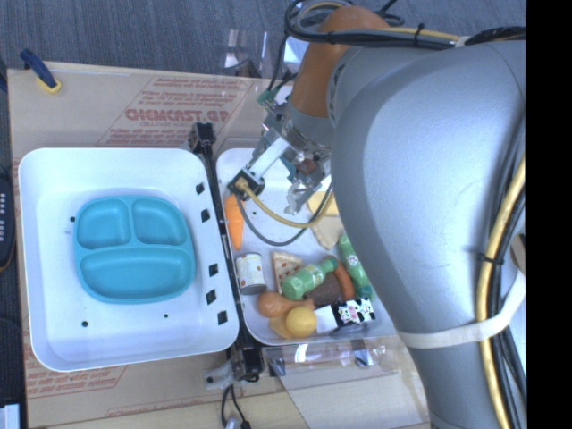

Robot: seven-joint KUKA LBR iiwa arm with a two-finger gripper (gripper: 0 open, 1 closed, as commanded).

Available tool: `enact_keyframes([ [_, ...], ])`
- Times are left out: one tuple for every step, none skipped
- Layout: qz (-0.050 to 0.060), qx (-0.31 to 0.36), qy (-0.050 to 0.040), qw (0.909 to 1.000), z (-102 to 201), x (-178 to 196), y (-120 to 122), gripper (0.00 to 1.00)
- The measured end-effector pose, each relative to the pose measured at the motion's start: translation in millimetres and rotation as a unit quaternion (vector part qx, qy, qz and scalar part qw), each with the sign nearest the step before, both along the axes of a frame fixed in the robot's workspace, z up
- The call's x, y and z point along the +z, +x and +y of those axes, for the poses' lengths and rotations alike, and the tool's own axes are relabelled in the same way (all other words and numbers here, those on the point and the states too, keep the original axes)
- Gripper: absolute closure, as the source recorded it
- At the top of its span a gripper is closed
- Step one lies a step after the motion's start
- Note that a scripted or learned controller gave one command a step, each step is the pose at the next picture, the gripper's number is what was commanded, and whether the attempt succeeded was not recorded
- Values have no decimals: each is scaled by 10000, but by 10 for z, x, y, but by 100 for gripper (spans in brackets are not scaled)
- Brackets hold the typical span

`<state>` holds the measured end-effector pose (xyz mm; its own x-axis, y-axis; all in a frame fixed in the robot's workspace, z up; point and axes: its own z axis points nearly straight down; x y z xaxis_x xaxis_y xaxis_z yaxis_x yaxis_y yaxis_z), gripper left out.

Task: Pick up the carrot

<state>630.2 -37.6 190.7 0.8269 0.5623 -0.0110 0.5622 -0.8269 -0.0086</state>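
Observation:
The carrot (pixel 234 222) is a slim orange piece lying lengthwise against the left wall of the right bin (pixel 228 164), near that bin's far end. My gripper (pixel 302 197) hangs over the far part of the same bin, to the right of the carrot and apart from it. The arm's grey bulk covers the bin's right side. Nothing shows between the gripper's tips.
The near end of the right bin holds a small can (pixel 251 272), a cracker (pixel 287 264), a green bottle (pixel 309 281), a yellow lemon (pixel 301 320) and a black-and-white carton (pixel 354 314). The left bin (pixel 36 239) holds a blue divided plate (pixel 134 247).

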Motion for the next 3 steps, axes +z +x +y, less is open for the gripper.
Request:
enact_keyframes([
  [12,-194,-6,9998,236,-6,-295,0],
  [-15,-145,17,9999,26,2,157,0],
  [-78,-873,-6,9961,-437,1688,-2,0],
])
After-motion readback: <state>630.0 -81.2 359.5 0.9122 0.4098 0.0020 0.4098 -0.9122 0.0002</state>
